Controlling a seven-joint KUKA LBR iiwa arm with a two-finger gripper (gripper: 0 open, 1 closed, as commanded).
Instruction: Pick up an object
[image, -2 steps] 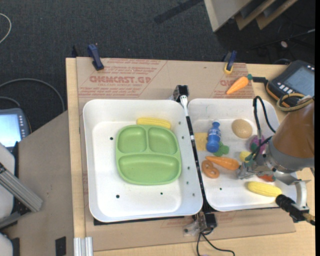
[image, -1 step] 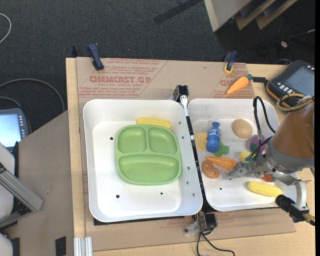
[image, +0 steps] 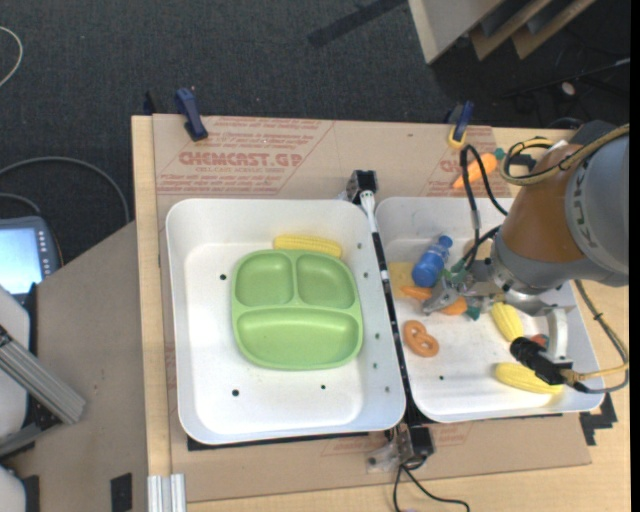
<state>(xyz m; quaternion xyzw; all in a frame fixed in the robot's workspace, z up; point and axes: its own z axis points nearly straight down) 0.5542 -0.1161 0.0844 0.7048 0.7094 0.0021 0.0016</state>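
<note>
My gripper is low inside the right bin, near its middle left, over a small orange piece. A blue bottle lies just behind and to the left of it. An orange ring rests on the bin floor in front of it. A yellow corn cob sits to the right of the gripper, under the wrist. Another yellow piece lies at the bin's front right. Nothing can be seen held.
The left bin holds a green divided plate with a yellow corn cob behind it. The grey and orange arm covers the right bin's far right side. Blue clamps stand at the bench's back edge.
</note>
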